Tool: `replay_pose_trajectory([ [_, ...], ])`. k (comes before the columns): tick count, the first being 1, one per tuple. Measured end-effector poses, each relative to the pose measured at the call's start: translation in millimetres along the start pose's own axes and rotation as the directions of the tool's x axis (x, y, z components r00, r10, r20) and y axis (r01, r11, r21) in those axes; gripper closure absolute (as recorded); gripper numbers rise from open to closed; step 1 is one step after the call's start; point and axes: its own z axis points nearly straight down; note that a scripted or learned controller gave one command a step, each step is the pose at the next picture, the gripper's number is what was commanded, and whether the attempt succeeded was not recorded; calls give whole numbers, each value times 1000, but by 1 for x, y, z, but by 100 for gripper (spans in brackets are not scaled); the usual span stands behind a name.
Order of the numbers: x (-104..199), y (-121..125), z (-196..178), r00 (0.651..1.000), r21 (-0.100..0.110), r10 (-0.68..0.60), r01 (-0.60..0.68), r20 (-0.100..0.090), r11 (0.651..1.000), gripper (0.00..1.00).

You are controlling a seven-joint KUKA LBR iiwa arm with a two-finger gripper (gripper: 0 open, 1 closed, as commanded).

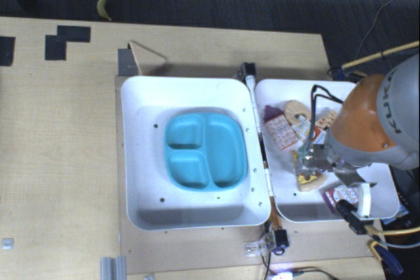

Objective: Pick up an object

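Pale letters "KU" on the grey arm at the right edge; nothing else reads clearly

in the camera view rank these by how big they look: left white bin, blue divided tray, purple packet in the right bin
1. left white bin, largest.
2. blue divided tray, lying inside that bin.
3. purple packet, by far the smallest, though the arm may cover part of it.

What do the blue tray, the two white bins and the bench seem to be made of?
Blue tray: probably moulded plastic, smooth, matte, with three rounded compartments.
Left bin and right bin: likely thin formed plastic, smooth, with rounded corners and soft shine.
Bench: pale wood or board, flat and matte; the grain is too faint to tell.
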Motion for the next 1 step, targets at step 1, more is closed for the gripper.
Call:
replay_pose_trajectory([
  [1,0,-1,1,1000,2,0,0,0,1000,0],
])
